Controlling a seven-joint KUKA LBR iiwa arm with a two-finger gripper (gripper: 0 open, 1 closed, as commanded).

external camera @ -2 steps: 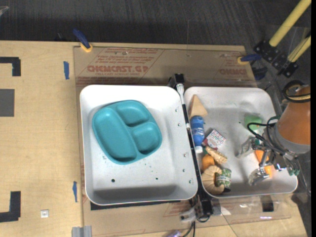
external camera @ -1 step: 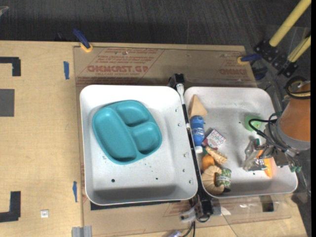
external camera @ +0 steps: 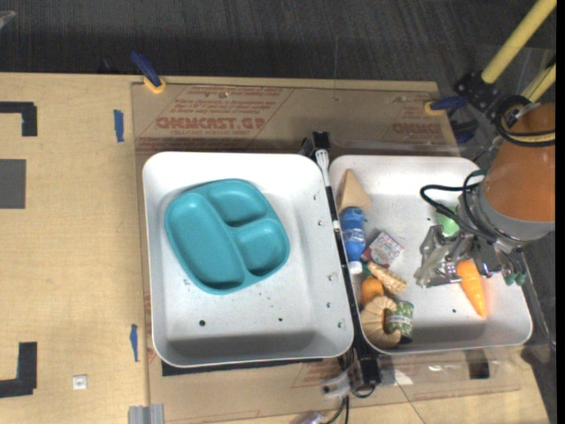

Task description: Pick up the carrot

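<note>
The carrot [external camera: 475, 290] is a small orange cone lying near the front right of the right bin [external camera: 508, 329], its tip pointing toward the front wall. My gripper [external camera: 459, 261] hangs low directly over the carrot's thick end, with its metal parts covering that end. The grey arm with its orange band [external camera: 528, 184] reaches in from the right above it. From this angle I cannot make out whether the carrot is gripped or only lies under the gripper.
The right bin's left half holds a tan cone [external camera: 353, 188], a blue bottle [external camera: 353, 233], a small wrapper [external camera: 386, 248], an orange item [external camera: 374, 290] and a tan bread-like piece [external camera: 381, 318]. A teal divided plate [external camera: 227, 233] lies in the left bin [external camera: 168, 325].
</note>
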